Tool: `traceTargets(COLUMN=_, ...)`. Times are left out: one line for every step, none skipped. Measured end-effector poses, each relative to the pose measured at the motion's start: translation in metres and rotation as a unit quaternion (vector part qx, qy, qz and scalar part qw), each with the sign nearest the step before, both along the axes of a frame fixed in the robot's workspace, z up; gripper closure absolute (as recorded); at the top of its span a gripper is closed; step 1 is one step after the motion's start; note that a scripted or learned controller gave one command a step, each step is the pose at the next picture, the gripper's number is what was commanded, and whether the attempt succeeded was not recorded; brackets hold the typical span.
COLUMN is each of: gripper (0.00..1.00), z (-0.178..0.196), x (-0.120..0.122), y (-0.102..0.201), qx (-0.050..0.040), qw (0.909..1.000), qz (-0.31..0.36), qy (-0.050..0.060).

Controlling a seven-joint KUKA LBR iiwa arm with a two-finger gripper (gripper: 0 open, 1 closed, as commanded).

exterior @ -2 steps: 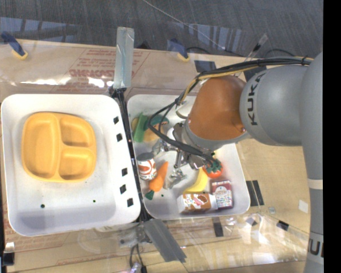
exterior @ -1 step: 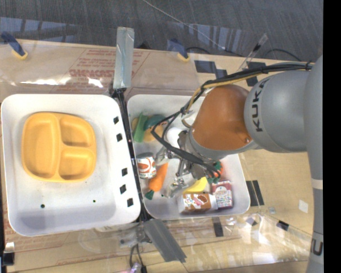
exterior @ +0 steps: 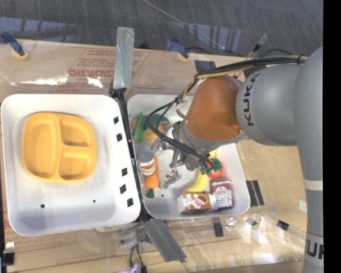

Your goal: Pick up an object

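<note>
claw [exterior: 171, 174]: down inside right bin [exterior: 238, 201], among clutter; spread or pinched — cannot tell.
target: orange carrot toy [exterior: 151, 182], left side of that bin, just beside claw.
handling: probably light, hard plastic, smooth, likely slippery.
grip: across narrow body, mid-length.
neighbours: small bottle [exterior: 147, 166] touching carrot; ketchup bottle [exterior: 196, 202] near front wall.
left bin: yellow divided tray [exterior: 58, 147].

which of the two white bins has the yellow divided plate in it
The left bin: the yellow divided plate lies in its upper part. The right bin holds the small cluttered items, with the arm reaching in.
</note>
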State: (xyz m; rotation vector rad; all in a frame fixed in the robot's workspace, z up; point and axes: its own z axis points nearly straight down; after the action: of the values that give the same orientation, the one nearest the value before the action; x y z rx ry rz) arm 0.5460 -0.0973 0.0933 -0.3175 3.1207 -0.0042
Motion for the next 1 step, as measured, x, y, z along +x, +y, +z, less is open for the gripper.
traceTargets(gripper=0.0, z=-0.0018, x=-0.027, y=0.0044, qx=0.0015, qw=0.9992, qz=-0.04, qy=0.003)
